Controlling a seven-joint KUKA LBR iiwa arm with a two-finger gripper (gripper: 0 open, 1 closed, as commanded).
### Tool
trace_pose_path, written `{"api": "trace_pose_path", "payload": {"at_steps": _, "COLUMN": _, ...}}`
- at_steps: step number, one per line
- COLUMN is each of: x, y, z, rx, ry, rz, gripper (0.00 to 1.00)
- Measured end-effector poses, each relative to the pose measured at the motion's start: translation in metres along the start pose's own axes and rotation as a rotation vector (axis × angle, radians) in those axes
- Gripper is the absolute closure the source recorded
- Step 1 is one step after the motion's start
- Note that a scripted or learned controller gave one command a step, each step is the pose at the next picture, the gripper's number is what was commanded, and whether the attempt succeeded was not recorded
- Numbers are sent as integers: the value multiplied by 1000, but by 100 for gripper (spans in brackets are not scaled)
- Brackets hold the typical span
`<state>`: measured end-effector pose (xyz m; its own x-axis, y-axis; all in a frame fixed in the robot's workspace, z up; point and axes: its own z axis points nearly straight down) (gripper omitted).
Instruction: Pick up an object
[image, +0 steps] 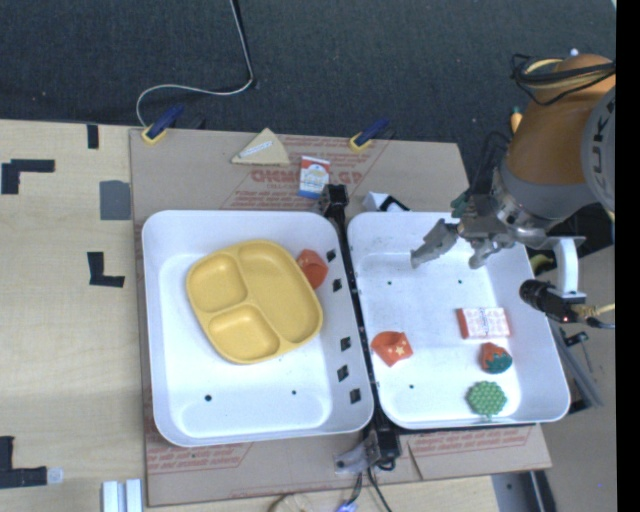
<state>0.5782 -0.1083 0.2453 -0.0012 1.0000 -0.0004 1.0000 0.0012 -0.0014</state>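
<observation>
I have the gripper (453, 250) over the far part of the right bin (400, 415), its two fingers spread apart with nothing between them. The candidates lie nearer in that bin: an orange block (392, 348) to the left, a red-and-white box (484, 322), a strawberry (494, 357) and a green ball (487, 398) to the right. I'd take the block, since it sits well apart from the rest: centre over it, straddle it, then descend. The arm (555, 130) reaches in from the far right, wrist angled down and left.

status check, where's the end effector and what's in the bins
End effector open, over right bin, holding nothing. Red box, strawberry, green ball, orange block untouched. Yellow tray left.
</observation>
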Motion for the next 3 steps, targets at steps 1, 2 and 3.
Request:
{"api": "trace_pose_path", "payload": {"at_steps": 1, "x": -76, "y": -25, "z": 87, "rx": 3, "ry": 0, "rz": 3, "gripper": 0}}
{"api": "trace_pose_path", "payload": {"at_steps": 2, "x": -111, "y": -49, "z": 155, "rx": -13, "ry": -3, "rz": -1, "gripper": 0}}
{"api": "trace_pose_path", "payload": {"at_steps": 3, "x": -116, "y": -93, "z": 159, "rx": -6, "ry": -3, "rz": 1, "gripper": 0}}
